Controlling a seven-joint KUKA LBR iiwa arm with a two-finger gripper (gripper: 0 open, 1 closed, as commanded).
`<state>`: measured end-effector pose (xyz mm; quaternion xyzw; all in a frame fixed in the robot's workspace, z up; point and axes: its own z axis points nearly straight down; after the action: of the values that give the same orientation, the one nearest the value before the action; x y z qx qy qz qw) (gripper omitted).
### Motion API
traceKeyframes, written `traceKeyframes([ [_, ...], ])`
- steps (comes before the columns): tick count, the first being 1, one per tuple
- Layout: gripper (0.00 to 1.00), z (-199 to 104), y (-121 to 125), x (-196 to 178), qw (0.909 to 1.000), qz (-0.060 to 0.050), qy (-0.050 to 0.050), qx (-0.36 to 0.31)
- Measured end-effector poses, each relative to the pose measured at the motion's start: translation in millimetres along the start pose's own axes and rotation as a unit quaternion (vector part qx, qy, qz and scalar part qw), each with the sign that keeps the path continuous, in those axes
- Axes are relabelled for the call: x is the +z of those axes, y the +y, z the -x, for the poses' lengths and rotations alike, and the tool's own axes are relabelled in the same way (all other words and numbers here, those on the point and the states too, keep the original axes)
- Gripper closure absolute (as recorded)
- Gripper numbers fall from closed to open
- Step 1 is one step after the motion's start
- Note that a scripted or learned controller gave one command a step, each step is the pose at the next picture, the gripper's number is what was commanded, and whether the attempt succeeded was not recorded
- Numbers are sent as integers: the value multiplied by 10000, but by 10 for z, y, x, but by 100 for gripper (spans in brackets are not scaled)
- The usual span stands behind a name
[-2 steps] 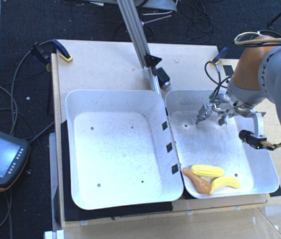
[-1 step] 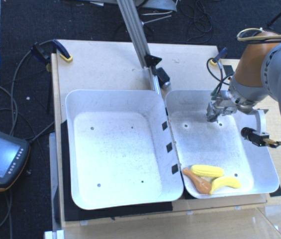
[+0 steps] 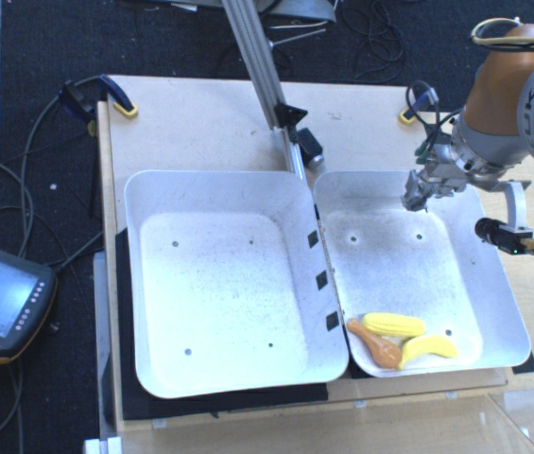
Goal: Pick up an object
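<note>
Three small objects lie together at the near edge of the right bin (image 3: pixel 479 282): a yellow corn-like piece (image 3: pixel 395 324), a yellow banana-shaped piece (image 3: pixel 429 348) and an orange-brown piece (image 3: pixel 377 344) touching them on the left. My gripper (image 3: pixel 416 198) hangs over the far part of the right bin, well away from the objects. Nothing shows between its fingers, and their spread is too small to read.
The left bin (image 3: pixel 215 282) sits beside the right one, sharing a middle wall with black tabs (image 3: pixel 323 277). A slanted metal rail (image 3: pixel 262 64) rises behind the bins. Yellow-tipped clamps (image 3: pixel 120 102) hold the bench's far corners. A teach pendant (image 3: pixel 2 301) lies left of the bench.
</note>
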<state>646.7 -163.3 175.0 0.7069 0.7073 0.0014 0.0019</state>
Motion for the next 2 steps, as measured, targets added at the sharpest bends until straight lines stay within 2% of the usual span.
traceKeyframes([
  [1,100,47,1,-623,10000,5,-3,2],
  [2,100,44,-4,-262,10000,-37,6,1],
])
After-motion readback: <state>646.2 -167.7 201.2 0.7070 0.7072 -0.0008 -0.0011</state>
